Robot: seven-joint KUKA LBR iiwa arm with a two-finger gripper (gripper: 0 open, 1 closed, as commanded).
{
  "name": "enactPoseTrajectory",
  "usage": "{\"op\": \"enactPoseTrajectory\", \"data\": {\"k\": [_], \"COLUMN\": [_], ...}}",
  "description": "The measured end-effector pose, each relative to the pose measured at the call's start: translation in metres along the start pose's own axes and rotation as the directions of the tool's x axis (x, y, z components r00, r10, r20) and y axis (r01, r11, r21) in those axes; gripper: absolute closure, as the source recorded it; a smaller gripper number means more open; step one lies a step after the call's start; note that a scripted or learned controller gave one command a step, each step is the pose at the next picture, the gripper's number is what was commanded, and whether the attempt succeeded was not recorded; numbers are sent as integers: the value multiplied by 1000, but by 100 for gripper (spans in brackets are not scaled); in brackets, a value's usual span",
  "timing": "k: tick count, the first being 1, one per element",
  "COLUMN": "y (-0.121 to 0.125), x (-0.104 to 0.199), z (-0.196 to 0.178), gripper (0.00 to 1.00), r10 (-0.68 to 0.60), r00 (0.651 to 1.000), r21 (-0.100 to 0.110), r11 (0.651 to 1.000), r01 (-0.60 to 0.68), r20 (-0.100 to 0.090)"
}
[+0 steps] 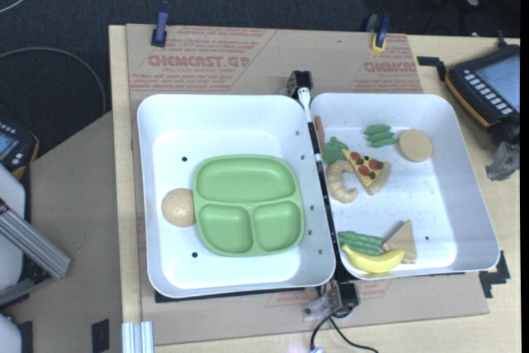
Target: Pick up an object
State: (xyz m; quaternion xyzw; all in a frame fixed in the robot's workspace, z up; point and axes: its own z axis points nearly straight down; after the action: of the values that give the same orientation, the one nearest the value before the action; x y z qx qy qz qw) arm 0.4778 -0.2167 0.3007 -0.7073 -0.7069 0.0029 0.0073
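Banana (374,260): yellow, curved | beside green beans (361,240) | right bin (463,202)

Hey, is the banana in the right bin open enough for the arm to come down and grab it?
Probably yes, though it's tight: the banana lies uncovered by the bin's near wall, touching the green beans beside it.

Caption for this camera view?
Green three-compartment plastic tray in left white bin; toy foods, including yellow banana, in right bin.

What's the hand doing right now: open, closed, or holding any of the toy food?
Hand: cannot be told from this camera view. The toy food, such as the banana and pizza slice, lies in the right bin.
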Motion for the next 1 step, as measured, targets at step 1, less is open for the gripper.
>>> {"op": "enactPoseTrajectory", "data": {"k": [1], "y": [1], "x": [-7], "z": [100], "gripper": [100], "r10": [1], "r00": [1000], "r21": [-4], "r11": [1000], "r01": [-1], "r20": [2]}}
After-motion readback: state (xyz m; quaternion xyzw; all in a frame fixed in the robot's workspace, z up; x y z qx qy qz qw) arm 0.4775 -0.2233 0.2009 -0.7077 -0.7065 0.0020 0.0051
